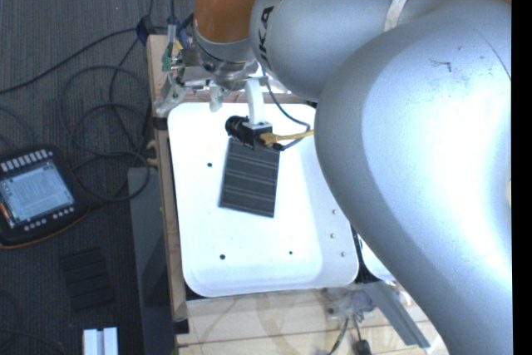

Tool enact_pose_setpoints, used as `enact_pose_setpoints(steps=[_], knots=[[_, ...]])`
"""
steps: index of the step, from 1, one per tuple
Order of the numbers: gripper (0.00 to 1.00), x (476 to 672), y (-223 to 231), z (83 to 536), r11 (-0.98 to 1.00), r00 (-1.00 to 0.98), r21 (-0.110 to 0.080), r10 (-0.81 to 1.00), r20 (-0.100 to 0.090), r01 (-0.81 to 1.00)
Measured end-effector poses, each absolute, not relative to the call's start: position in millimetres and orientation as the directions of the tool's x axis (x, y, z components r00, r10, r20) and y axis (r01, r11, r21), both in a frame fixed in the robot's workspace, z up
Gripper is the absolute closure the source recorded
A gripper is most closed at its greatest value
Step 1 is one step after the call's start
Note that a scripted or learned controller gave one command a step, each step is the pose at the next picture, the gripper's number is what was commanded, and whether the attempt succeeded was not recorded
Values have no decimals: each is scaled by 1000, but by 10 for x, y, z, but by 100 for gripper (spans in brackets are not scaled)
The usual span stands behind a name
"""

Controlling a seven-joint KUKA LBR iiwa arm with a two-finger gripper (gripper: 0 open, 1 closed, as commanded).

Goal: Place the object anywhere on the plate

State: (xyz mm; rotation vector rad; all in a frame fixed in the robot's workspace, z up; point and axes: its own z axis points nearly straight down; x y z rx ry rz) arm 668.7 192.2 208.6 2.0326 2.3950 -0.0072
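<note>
1. The gripper (189,101) hangs under the orange band of the arm (399,112), over the far left corner of the left white bin (249,266), about at its rim
2. Its two metal fingers (165,101) are spread apart and nothing sits between them, so the gripper is released
3. The task's thing, a dark ribbed slab (249,179), lies flat on the floor of that same bin, below the gripper in the view and a little toward the view's right, clearly apart from the fingers
4. The slab is turned slightly off square to the bin walls, its ribs running across its short width, and white bin floor shows on every side of it
5. The second white bin (376,266) is further to the view's right of the gripper; a corner of it peeks out from under the grey arm
6. The wooden surface (179,303) edges the bins, below the gripper in the view
7. Off the surface, to the view's left of the gripper and lower, a handheld control pendant (33,194) lies on the dark floor (75,12) among loose black cables (91,87)
8. Lower still on that floor are another dark ribbed piece (85,277) and a small white block (100,341)
</note>
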Motion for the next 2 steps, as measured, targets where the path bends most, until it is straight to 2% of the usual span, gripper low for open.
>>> enact_pose_setpoints(steps=[1, 2], knots=[[0, 6310, 1877, 1732, -82, 82, -8, 997, -3, 997], [0, 6337, 2311, 1752, -803, 803, -2, 596, -7, 596]])
